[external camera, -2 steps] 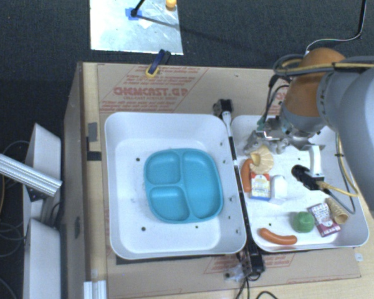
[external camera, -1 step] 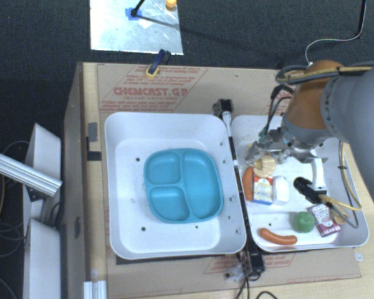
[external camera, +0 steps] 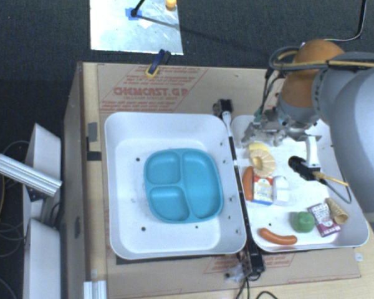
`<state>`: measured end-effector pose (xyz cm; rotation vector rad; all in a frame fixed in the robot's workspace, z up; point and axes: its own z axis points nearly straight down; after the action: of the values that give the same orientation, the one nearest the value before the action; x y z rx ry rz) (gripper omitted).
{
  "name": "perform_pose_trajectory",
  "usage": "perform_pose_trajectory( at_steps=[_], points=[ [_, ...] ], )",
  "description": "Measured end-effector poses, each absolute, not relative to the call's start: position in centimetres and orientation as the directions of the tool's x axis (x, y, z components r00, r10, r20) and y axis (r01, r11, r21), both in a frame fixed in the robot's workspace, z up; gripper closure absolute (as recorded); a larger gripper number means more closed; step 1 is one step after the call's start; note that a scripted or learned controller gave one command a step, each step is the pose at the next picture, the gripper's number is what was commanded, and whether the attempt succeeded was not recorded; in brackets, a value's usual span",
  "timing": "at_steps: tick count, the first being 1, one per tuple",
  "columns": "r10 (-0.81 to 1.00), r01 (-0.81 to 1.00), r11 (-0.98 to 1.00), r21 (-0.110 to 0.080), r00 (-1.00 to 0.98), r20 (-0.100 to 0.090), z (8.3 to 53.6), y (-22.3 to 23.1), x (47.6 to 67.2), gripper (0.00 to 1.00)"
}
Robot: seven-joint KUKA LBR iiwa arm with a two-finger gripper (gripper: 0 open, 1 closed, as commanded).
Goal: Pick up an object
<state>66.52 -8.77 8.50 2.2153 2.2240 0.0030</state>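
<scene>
Jaws point(external camera: 266, 131) low over ridged yellow shell-shaped toy point(external camera: 262, 156) in right bin point(external camera: 359, 229); grip state unclear.

A single fixed camera looks down on the bench point(external camera: 174, 83) from above at a slant, set far enough back to take in both white bins whole: the left bin point(external camera: 121, 167) sits near the middle of the view, the right bin point(external camera: 355, 226) toward its right side. The line of sight tips toward the far edge, so dark floor point(external camera: 37, 36) and a pale sheet point(external camera: 112, 17) show beyond the bench. The grey arm point(external camera: 355, 111) enters from the right, close under the lens, looming large.
</scene>
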Motion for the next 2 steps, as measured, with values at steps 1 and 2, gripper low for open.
perform_pose_trajectory(
  at_steps=[1, 2],
  points=[
    [1.000, 1.000, 0.001, 0.002, -0.001, -0.001, 8.47, -9.62, 65.16, 0.00],
    [1.000, 1.000, 0.001, 0.002, -0.001, -0.001, 8.48, -9.70, 64.58, 0.00]
  ],
)
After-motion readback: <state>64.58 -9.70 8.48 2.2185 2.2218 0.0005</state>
